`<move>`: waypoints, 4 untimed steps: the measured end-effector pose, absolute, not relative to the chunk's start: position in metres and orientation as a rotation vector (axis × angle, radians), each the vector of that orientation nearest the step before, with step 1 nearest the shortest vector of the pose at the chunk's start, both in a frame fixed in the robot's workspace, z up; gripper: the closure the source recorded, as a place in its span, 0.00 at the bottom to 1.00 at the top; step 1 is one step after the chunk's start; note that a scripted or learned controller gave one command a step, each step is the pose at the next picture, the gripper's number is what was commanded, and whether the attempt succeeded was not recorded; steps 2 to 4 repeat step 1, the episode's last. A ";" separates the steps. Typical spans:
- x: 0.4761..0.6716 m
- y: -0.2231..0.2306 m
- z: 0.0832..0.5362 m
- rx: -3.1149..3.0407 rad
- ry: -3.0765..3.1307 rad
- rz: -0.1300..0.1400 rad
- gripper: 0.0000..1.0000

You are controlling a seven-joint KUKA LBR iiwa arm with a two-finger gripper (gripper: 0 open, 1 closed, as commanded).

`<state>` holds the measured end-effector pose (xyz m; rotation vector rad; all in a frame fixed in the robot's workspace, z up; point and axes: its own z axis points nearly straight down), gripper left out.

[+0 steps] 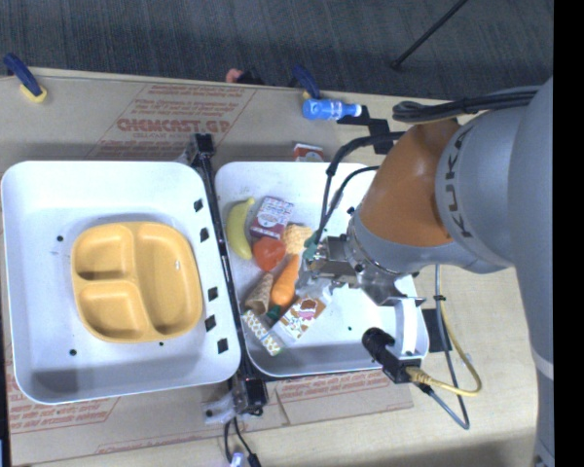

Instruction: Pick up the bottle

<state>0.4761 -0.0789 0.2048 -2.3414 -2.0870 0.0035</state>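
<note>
A small blue bottle-shaped object (pixel 326 110) with a pale end lies on the cardboard behind the right bin (pixel 355 360), outside it. My gripper (pixel 316 261) is low inside the right bin, at the right edge of a pile of toy food. It sits beside the orange carrot (pixel 285 280) and the red tomato (pixel 269 252). The grey and orange wrist hides much of the bin's right half. I see nothing lifted clear of the pile.
The pile also holds a banana (pixel 238 230), a purple packet (pixel 271 215), a brown cone (pixel 258 295), a printed snack packet (pixel 305 311) and a checkered strip (pixel 261 332). The left bin (pixel 29 193) bears a yellow divided tray (pixel 136 280). Blue clamps (pixel 24 78) grip the cardboard's far edge.
</note>
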 end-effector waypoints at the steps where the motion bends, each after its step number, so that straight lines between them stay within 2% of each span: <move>1: 0.476 -0.142 0.267 -2.602 -1.756 0.003 1.00; 4: 0.476 -0.142 0.267 -2.602 -1.756 0.003 1.00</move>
